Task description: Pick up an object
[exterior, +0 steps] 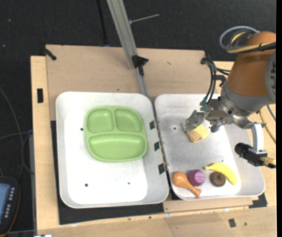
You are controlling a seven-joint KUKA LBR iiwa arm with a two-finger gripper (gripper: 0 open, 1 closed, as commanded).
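**Tan block at the tool in the right bin**

While the grey arm (249, 78) with its orange band reaches in from the right, the tool (200, 124) sits low over the right bin (180, 107), right at a small tan block (198, 133). Whether the tool is spread or pinching the block cannot be told from this slanted view; the block lies just under and touching the tool's tip. Its long axis runs slantwise, from lower left to upper right.

Along the near edge of the same bin lie 4 other things, well apart from the block: 1 orange pear-shaped piece (184, 181), 1 purple piece (196, 177) touching it, 1 brown round piece (218, 179), and 1 yellow banana (223, 172) curving around the brown one. None of them lies between the tool and the block.

The left bin (72, 181) holds 1 green tray (116, 134) with 3 compartments. Both bins, 2 in all, rest side by side on the worktop (87, 68). A metal post (123, 26) rises behind them.
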